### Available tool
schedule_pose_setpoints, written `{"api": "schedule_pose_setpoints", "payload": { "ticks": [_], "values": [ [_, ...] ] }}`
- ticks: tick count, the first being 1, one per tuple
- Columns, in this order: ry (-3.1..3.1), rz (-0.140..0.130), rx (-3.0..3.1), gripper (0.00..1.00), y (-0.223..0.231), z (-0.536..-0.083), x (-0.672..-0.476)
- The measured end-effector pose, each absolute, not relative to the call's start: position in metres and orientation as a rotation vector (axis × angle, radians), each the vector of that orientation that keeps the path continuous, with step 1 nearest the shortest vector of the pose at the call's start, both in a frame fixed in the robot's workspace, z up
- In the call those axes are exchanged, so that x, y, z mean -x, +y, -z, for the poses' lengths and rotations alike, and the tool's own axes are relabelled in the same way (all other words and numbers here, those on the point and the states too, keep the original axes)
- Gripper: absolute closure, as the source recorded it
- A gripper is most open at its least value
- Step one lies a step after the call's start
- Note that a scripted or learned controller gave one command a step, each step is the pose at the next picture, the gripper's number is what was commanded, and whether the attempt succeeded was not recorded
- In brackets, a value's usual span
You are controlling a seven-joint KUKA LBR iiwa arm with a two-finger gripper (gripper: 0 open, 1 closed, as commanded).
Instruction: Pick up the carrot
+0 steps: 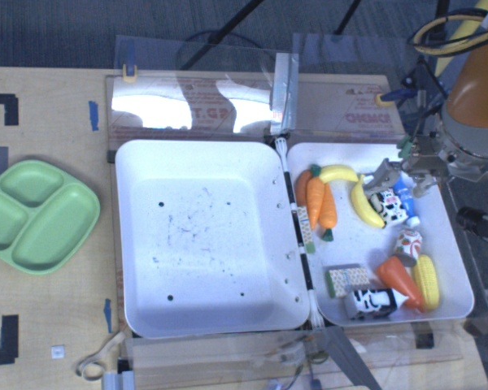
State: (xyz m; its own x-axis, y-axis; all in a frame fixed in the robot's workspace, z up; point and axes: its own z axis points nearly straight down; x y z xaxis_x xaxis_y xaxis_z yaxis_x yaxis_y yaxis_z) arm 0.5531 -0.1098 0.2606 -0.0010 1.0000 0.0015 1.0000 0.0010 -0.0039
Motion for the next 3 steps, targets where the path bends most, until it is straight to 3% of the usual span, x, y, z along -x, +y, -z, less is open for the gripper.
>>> {"api": "schedule_pose_setpoints", "payload": {
  "ticks": [1,2,3],
  "values": [
    [-2.286,-0.003,2.151,0.00,-0.056,-0.306,-0.508],
    [-2.481,-0.001,1.922,0.00,-0.093,-0.186,-0.484],
    [-2.632,0.001,1.715,0.00,-0.108,-0.172,-0.528]
  ]
}}
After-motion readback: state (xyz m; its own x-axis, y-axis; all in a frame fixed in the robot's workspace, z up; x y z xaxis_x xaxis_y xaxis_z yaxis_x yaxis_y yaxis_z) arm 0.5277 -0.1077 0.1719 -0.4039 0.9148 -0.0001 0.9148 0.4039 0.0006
